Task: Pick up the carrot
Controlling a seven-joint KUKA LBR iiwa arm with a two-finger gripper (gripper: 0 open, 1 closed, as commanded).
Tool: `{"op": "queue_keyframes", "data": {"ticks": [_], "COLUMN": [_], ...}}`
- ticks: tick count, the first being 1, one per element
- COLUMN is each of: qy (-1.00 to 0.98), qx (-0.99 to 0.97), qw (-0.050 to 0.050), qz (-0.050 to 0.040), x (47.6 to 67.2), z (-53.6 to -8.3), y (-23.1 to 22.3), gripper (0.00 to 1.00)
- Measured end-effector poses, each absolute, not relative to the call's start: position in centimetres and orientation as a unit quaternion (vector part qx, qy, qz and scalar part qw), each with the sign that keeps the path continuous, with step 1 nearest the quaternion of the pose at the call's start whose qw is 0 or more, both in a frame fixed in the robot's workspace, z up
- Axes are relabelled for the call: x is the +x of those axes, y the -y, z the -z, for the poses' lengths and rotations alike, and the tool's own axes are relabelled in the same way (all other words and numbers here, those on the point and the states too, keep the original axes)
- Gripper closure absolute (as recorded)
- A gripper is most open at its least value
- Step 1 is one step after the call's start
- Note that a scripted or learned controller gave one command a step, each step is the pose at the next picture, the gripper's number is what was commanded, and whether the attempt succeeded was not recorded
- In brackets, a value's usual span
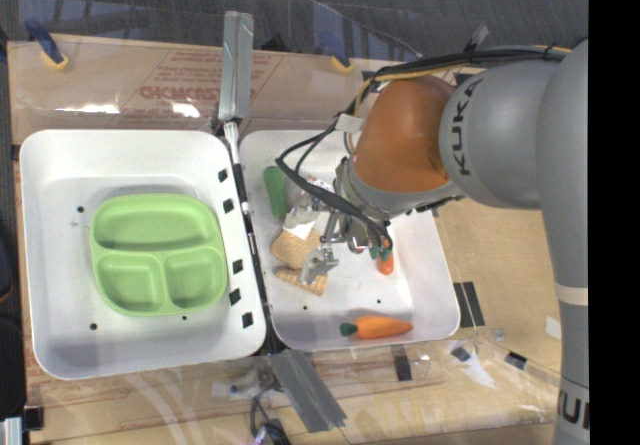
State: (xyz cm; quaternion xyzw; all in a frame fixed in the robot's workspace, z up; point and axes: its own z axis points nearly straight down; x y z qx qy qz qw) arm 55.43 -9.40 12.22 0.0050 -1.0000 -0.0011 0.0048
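While the carrot (376,328) lies loose on the floor of the right bin (440,283), near its front wall, we judge the task to be at an early stage: nothing is lifted, and both the approach and the grasp are left to do. It rests roughly level, orange body pointing right, green stub to the left.

From the one camera view we see the arm (500,133) reaching in from the right, its orange band above the wrist, with the gripper (322,263) low over the middle of the same bin. It sits over or just beside some tan food pieces (296,251), well apart from the carrot. A small orange piece with a green top (384,260) lies close to the wrist cabling, and a green vegetable (274,189) stands near the bin's left wall.

We cannot tell from this angle whether the jaws stand apart or together, nor whether they touch the tan pieces. We see nothing clearly held.

The left bin (40,233) carries a green divided tray (157,253).
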Motion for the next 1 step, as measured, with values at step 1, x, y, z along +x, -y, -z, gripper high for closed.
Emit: {"op": "queue_keyframes", "data": {"ticks": [1], "qy": [1.0], "qx": [0.009], "qw": [-0.001], "qz": [-0.0001], "x": [55.88], "z": [-13.74], "y": [9.27], "gripper": [1.0]}}
